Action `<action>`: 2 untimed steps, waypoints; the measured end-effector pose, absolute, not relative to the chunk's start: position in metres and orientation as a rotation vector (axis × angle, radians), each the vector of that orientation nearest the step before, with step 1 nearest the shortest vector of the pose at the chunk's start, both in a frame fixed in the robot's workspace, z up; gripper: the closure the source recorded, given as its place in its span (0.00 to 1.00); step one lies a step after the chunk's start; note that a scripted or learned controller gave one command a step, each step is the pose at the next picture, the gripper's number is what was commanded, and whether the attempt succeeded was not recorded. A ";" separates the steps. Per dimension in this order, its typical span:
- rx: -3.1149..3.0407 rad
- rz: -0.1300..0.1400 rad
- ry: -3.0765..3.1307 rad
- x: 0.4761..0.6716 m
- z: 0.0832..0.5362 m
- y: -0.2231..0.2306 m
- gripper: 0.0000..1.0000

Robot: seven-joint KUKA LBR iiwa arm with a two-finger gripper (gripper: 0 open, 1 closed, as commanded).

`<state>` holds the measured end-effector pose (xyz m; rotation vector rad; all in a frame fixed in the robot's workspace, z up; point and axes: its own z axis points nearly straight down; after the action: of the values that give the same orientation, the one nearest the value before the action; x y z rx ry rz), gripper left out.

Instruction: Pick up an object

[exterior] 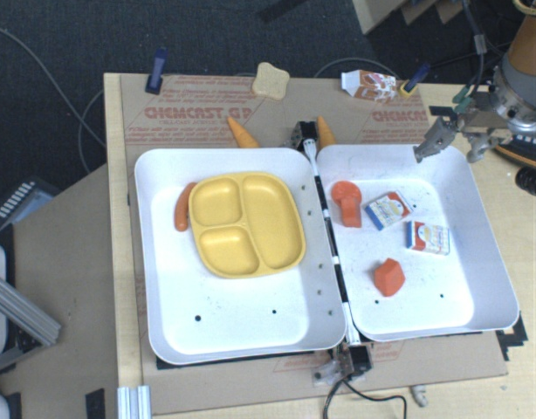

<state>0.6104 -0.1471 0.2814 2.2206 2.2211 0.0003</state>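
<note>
Four small items in right bin (477, 260); nearest, small carton (387, 209), likely light, stiff, best pinched across narrow sides. Gripper (450, 138) above far rim, fingers apart, holding nothing.

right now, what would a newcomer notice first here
The yellow tray sits in the left bin, with a hot dog beside its left edge. In the right bin lie two red blocks and two small cartons. The gripper hangs over that bin's top right corner.
</note>
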 end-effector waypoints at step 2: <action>2.215 0.012 2.214 0.635 0.101 -0.094 0.00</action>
<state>0.6353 -0.0942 0.1006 2.2151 2.2139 0.0118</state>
